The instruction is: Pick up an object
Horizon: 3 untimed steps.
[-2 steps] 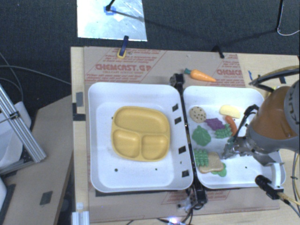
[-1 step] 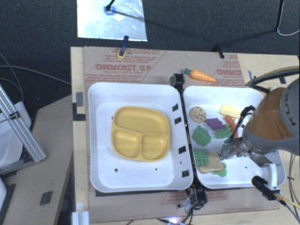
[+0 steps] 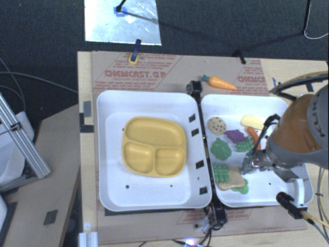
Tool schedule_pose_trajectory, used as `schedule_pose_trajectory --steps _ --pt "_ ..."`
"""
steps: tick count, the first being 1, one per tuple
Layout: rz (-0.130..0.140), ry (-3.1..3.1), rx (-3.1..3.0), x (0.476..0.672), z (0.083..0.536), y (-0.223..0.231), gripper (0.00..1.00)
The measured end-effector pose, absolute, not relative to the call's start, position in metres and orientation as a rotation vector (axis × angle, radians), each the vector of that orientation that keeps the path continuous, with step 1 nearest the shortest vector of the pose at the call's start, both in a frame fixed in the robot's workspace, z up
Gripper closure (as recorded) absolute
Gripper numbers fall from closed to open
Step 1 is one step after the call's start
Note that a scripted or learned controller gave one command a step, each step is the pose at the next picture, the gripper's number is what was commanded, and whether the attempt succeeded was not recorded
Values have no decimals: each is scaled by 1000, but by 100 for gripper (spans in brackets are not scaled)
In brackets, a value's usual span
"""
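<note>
In right bin (image 3: pixel 288 197), gripper (image 3: pixel 249 167) just above bread slice (image 3: pixel 234 179); grip state unclear.

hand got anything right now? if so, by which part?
Cannot be told. The hand is down in the right bin just above the toast slice; no item is visibly gripped.

2 white bins (image 3: pixel 149 99), 1 yellow tray (image 3: pixel 154 145), 1 carrot (image 3: pixel 220 83).
</note>
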<state>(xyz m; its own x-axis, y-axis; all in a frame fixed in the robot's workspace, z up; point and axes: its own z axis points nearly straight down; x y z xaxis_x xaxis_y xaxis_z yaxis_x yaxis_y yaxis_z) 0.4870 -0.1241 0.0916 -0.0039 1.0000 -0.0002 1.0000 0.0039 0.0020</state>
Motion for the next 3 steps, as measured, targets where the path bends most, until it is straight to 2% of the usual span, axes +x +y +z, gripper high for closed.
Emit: schedule_pose_trajectory --steps 1,2,3 --pt "4 2227 2214 487 109 -109 100" --pt "13 2230 2206 489 189 -52 100" --pt "12 2236 2204 500 234 31 100"
